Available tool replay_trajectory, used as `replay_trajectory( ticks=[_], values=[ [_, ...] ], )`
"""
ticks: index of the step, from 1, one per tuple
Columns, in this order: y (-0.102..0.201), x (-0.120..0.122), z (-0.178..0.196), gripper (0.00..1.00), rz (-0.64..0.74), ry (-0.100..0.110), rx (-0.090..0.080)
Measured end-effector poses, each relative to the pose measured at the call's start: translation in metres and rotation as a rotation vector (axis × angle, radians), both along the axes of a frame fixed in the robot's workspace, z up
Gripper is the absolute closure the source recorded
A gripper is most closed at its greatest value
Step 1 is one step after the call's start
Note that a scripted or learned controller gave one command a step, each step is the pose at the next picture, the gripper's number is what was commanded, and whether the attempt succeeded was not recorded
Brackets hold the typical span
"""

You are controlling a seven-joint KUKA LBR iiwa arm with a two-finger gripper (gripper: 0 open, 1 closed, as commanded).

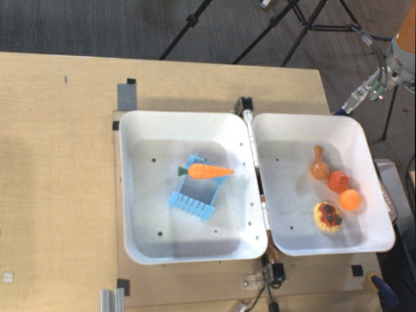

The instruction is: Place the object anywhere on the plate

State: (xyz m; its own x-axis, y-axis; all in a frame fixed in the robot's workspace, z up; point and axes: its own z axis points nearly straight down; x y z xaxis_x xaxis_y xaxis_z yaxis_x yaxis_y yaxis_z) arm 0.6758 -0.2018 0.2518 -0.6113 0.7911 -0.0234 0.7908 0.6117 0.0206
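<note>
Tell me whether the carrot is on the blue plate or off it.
On it. The carrot lies on its side across the far edge of the blue plate in the left bin.

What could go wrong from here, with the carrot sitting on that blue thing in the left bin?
1. The carrot lies across the top edge of the blue rack, not flat, so it may roll off.
2. The gripper is outside the bins, beyond the right bin, nearer the cluster of four small food pieces than the carrot; it could pick the wrong item.
</note>
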Motion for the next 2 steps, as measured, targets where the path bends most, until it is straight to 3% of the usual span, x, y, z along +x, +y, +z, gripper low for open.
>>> replay_trajectory(
  ticks=[1,2],
  values=[
    [-0.003,-0.039,0.020,1.00,-0.321,0.021,0.010],
    [-0.004,-0.080,0.010,1.00,-0.516,0.023,0.014]
  ],
)
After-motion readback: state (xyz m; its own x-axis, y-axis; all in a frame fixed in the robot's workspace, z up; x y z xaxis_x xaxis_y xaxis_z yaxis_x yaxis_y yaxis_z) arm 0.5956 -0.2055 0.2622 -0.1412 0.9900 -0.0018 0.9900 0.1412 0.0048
